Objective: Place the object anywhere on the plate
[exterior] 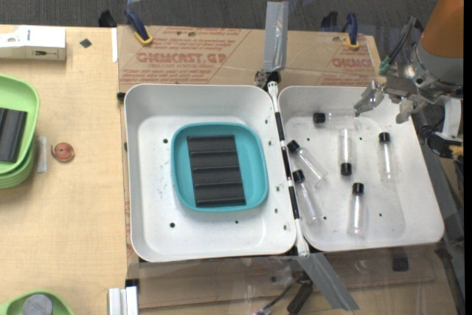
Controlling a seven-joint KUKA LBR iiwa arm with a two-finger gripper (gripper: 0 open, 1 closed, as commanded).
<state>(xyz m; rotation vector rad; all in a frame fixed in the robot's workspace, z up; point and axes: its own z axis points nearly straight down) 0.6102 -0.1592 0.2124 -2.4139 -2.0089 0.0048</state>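
A teal plate (254,158) with a black ridged insert (214,170) lies in the left bin (147,225). Several clear tubes with black caps lie in the right bin (413,229): one upright in the image (344,150), one by the right wall (385,153), one lower down (357,209), two by the dividing wall (307,164). My gripper (385,106) hangs over the right bin's far right corner, open, with nothing between its fingers (366,101). It is up and right of the tubes and far from the plate.
A green bowl (16,135) holding a dark item sits at the left edge, with a small red disc (63,151) beside it. A white box (32,45) lies at the far left. Cardboard (199,55) with clamps backs the bins.
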